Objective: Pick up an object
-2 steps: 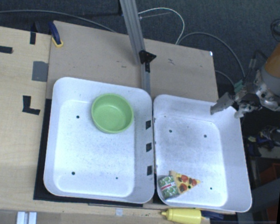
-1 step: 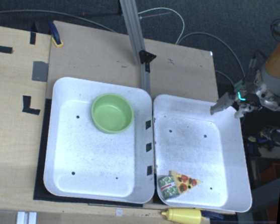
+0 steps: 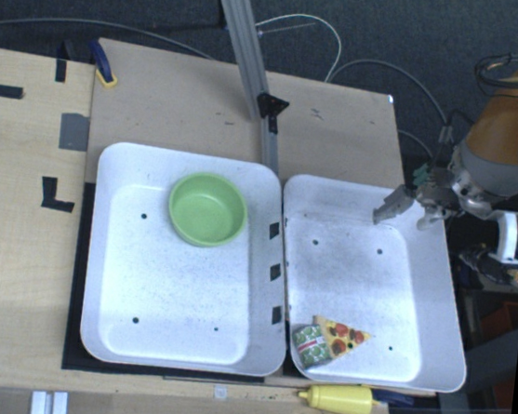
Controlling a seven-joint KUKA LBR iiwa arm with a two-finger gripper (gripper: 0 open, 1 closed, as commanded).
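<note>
Broadly, the wooden bench [image 3: 179, 98] carries 2 shallow white bins set side by side, their inner rims touching. In the left bin [image 3: 169, 331] a green bowl [image 3: 207, 209] sits upright near the far wall, toward the inner side. The right bin [image 3: 428, 353] holds a toy pizza slice [image 3: 344, 336] at its near edge, with a small green-patterned packet [image 3: 310, 345] touching the slice on its left, close to the near inner corner. The grey arm [image 3: 504, 138], with its orange band, reaches in from the right, and its gripper [image 3: 411, 207] hangs over the far right corner of the right bin, well apart from the slice and packet. Its 2 fingers stand apart with nothing between them. A yellow bottle [image 3: 340, 400] lies on its side on the bench just beyond the near rim of the right bin.
</note>
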